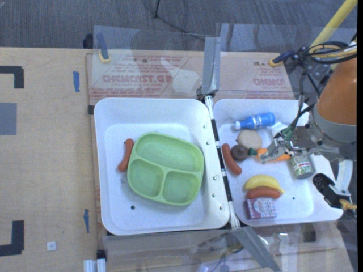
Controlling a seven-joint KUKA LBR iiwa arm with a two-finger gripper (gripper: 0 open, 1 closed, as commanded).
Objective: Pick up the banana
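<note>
The yellow banana (262,181) lies in the right bin (317,208), near its front, with its curve arching upward. A red sausage (264,193) rests against its near side. My gripper (277,150) hangs over the middle of the right bin, above and slightly right of the banana and apart from it. Under the gripper's tip lies an orange carrot-like piece (273,158). The arm's orange band (340,92) shows at the right edge.
The right bin also holds a blue bottle (255,120), a tan round item (249,138), a dark brown lump (239,152), a sausage (229,158), a small jar (301,166) and a maroon box (261,208). The left bin (113,123) holds a green divided plate (165,168) and another sausage (125,154).
</note>
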